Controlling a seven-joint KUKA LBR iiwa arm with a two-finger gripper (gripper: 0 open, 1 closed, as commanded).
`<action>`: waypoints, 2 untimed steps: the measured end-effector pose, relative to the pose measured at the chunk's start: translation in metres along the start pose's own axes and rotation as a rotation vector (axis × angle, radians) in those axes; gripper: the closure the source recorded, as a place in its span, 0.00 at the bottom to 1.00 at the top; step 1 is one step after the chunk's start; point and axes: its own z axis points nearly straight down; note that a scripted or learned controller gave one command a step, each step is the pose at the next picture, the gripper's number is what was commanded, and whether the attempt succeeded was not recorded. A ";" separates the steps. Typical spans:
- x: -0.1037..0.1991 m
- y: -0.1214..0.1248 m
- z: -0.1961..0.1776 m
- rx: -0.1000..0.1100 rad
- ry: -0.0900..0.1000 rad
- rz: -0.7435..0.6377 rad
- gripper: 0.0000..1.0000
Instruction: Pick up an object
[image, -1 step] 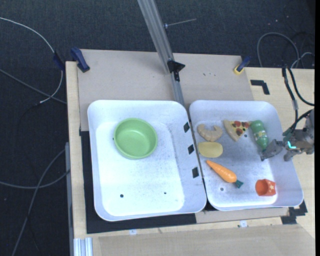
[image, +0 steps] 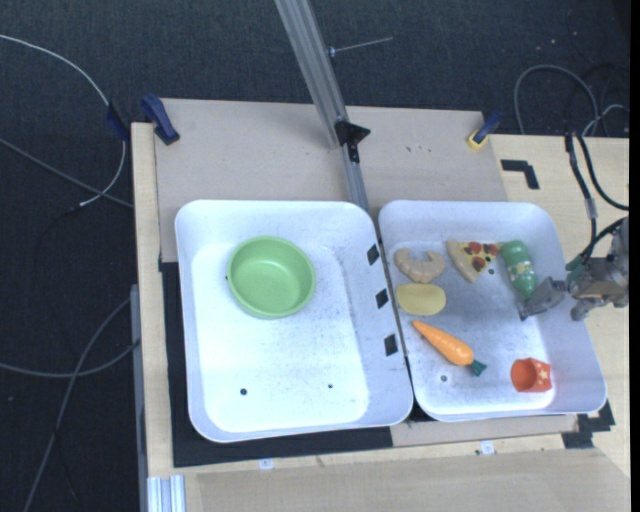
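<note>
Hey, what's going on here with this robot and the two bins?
A robot arm reaches in from the right, its gripper low over the right bin, just beside a green bottle. That bin also holds a pizza slice, a carrot, a yellow potato-like piece and a small red item. Nothing is visibly grasped yet. A green bowl sits in the left bin.

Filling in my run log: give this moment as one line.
gripper: right bin's right side, beside green bottle | held: nothing seen | left bin: green bowl
</note>
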 end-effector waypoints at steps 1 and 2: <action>0.003 0.004 0.064 0.010 0.003 0.001 0.00; 0.004 0.002 0.111 0.009 0.004 0.001 0.00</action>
